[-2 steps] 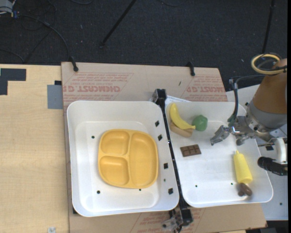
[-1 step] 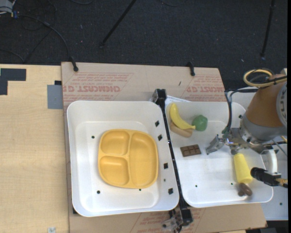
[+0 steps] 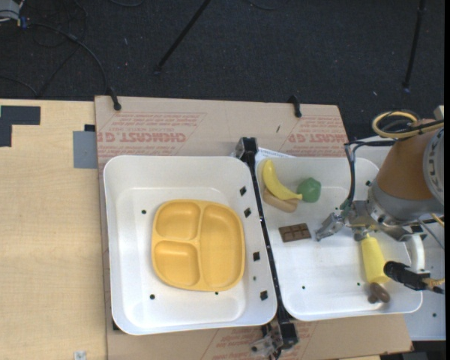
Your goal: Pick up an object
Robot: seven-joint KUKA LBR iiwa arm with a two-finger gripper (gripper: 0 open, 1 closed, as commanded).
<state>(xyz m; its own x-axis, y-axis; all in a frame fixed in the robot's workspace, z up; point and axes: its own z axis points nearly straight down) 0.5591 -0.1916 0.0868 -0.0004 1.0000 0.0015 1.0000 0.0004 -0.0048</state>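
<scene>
The end effector (image 3: 330, 228) sits low in the right bin (image 3: 337, 306), reaching in from the bin's right side at the end of the grey arm (image 3: 405, 178) with its orange band. Nothing can be seen in its grasp, and I cannot tell whether it is released or clenched.

Just to the left of the end effector, very close to its tip, a small flat brown block (image 3: 294, 233) lies on the bin floor; whether the two touch is not clear. Beyond the end effector and a little to its left, a green ball (image 3: 310, 190) rests against the tip of a banana (image 3: 276, 183), which curves along the bin's left wall. A tan piece (image 3: 280, 203) lies under the banana's lower edge, between the banana and the brown block. On the near side of the end effector and to its right, a yellow-handled tool (image 3: 372, 262) lies roughly lengthwise in the bin, its brown end (image 3: 378, 294) pointing at the front rim.

Well to the left of the end effector, across the divider between the bins, the left bin (image 3: 127, 201) holds a yellow divided plate (image 3: 199, 244) lying flat near its middle. Both bins sit on a cardboard sheet (image 3: 172, 130) laid on the pale wooden surface (image 3: 37, 238).
</scene>
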